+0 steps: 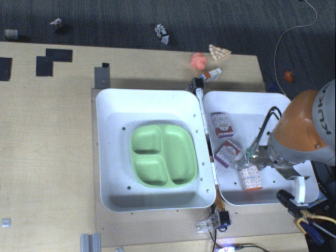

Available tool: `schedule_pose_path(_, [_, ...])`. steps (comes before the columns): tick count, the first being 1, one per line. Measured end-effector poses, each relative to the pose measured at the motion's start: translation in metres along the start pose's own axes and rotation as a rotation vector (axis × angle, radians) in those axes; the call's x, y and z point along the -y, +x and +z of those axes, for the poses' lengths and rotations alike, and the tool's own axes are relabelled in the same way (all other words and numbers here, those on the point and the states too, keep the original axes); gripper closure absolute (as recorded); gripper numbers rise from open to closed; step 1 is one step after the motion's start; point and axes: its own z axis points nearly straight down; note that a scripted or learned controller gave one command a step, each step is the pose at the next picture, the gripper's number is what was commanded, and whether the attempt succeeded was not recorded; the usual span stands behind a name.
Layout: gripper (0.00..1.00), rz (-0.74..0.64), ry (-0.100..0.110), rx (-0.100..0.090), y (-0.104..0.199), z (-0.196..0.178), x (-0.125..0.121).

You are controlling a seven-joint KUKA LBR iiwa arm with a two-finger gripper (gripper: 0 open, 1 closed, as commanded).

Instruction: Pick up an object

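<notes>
Gripper (253, 158) sits low in the right bin (239, 101), at the lower right of the frame, mostly hidden under the arm (302, 133) with its orange band; whether it is wide, narrow or holding anything cannot be told. Just below it lies a small box (251, 178) with an orange end, blurred. Left of it, a tilted purple-edged packet (228, 153), and above that a red-and-white carton (221, 125). The left bin (113, 140), smooth white plastic with rounded corners, holds a pale green tray (163, 155) with three compartments.
</notes>
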Motion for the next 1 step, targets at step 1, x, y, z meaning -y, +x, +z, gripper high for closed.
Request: schedule_pose_path(1, [1.00, 0.000, 0.013, -0.004, 0.0712, -0.0865, 0.0023])
